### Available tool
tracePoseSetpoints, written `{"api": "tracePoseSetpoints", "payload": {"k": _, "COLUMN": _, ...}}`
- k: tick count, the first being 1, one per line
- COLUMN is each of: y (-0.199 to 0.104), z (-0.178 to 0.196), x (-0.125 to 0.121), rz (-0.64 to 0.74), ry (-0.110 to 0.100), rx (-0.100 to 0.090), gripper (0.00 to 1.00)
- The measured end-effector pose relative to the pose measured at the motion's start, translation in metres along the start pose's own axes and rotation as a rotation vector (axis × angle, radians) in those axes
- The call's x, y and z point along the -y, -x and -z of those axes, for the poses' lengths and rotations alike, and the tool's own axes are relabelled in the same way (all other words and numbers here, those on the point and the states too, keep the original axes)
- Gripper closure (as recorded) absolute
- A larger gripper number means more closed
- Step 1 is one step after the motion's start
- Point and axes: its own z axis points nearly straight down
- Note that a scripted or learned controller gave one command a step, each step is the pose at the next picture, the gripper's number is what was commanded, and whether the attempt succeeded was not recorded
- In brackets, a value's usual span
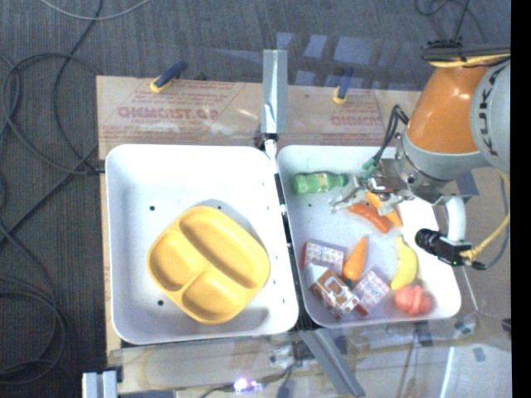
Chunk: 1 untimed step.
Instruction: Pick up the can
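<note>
The pick looks not yet made: the can (324, 256), judged to be the red-and-white labelled item, lies loose toward 7 o'clock in the right bin (292, 247), beside the carrot (356, 259). The gripper (370, 191) hangs at the bin's 1 o'clock, over an orange pepper (371, 216) and apart from the can. Whether the gripper is open or closed cannot be told; nothing is seen held.

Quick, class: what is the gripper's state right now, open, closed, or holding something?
Gripper: cannot be told. It sits low in the right white bin, beside the green plastic bottle.
</note>
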Motion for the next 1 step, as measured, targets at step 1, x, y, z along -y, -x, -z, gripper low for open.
{"api": "tracePoseSetpoints", "payload": {"k": 1, "y": 0.0248, "z": -0.1127, "x": 0.069, "rz": 0.045, "ry": 0.009, "rx": 0.001, "gripper": 0.0}}
